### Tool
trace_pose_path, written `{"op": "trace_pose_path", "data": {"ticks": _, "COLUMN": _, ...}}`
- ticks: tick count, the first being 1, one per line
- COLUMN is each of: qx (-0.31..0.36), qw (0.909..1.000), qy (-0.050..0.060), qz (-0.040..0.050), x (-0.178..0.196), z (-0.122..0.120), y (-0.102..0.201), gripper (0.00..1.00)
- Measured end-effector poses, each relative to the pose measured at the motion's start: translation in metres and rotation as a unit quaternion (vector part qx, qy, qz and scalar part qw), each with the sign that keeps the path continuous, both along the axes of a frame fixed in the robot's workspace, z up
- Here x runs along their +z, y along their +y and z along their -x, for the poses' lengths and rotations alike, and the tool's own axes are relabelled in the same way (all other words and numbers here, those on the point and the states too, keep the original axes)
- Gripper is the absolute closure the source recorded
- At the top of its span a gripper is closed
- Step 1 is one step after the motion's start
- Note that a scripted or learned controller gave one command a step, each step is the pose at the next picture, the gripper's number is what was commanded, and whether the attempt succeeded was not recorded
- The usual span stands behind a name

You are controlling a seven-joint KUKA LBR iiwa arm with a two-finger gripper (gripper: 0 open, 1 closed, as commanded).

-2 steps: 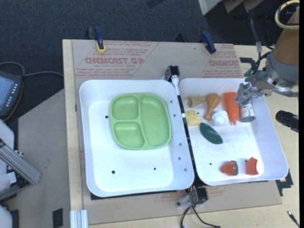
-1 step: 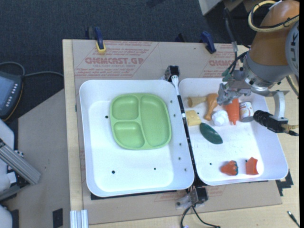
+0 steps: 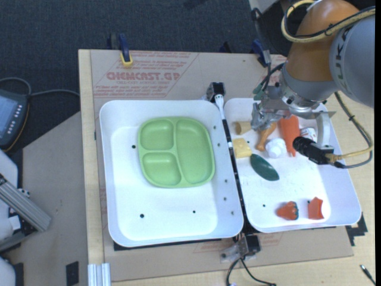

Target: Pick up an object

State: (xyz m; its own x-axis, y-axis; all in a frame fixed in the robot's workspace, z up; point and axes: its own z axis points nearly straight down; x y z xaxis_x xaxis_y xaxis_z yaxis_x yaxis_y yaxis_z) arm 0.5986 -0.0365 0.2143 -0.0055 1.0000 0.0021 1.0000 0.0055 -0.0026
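Red print on the brown board (image 3: 149, 70) under the bins reads "CHEMCAST GP" — the smaller lines are illegible.

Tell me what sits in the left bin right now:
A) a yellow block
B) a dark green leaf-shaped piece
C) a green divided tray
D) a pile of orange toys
C: the green divided tray lies alone in the left bin, while the leaf-shaped piece, yellow block and orange items are over in the right bin below the gripper.
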Motion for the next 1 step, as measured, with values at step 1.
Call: {"op": "trace_pose_path", "data": {"ticks": 1, "qx": 0.0, "qw": 1.0, "qy": -0.001, "qz": 0.0, "x": -0.0032, "z": -0.0027, "y": 0.0519, "gripper": 1.0}}
